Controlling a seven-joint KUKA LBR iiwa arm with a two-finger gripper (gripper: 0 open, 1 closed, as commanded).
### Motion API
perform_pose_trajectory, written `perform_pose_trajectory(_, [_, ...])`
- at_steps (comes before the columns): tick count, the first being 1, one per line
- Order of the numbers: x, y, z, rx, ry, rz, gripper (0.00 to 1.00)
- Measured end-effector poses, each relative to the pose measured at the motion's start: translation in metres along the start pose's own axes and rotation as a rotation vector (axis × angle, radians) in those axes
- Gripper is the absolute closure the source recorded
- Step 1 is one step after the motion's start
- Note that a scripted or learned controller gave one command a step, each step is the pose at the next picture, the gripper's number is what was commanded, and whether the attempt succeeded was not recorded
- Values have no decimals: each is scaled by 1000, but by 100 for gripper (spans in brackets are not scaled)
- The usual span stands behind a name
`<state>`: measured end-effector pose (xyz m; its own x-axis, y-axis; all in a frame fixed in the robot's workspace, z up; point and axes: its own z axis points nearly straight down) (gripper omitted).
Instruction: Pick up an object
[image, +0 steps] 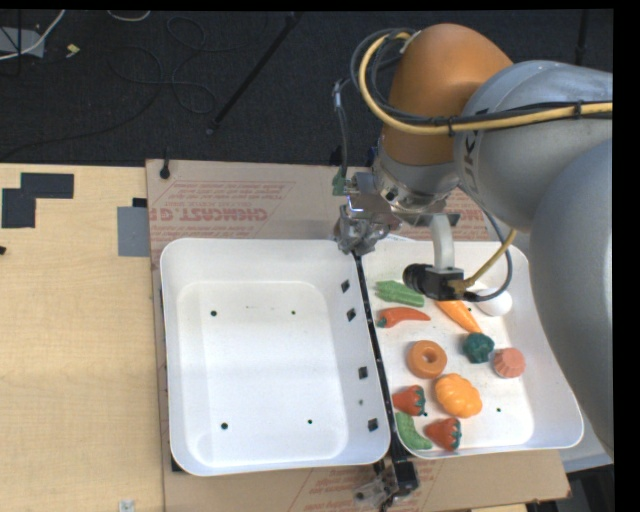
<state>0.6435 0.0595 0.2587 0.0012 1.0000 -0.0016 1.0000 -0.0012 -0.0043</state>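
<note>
**Claw parked over the bin seam, all the pickings on the right**

From my console the arm (520, 130) takes up the far right of the scene, reaching in over the right bin (545, 425). The left bin (262, 375) sits hard against it, their rims meeting in a seam running near to far.

The gripper (353, 238) hangs at the far end of that seam, above the rims rather than above any toy. I judge that a travel position, not a grasp. I cannot tell how far the claw is open, and I see nothing held in it.

Anything worth picking lies in the right bin. An orange gourd (458, 394) and a doughnut (427, 358) sit mid-bin. The carrot (460, 315), green pod (400, 293) and red chilli (402, 316) are closest to the claw. The pod lies clear of its neighbours, so it looks the easiest reach.
</note>
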Motion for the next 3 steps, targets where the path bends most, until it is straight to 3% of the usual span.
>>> perform_pose_trajectory(1, [47, 1, -116, -13, 4, -6, 100])
perform_pose_trajectory(2, [14, 0, -152, -4, 1, -1, 100])
perform_pose_trajectory(3, [99, -49, 65, 11, 0, -6, 100])
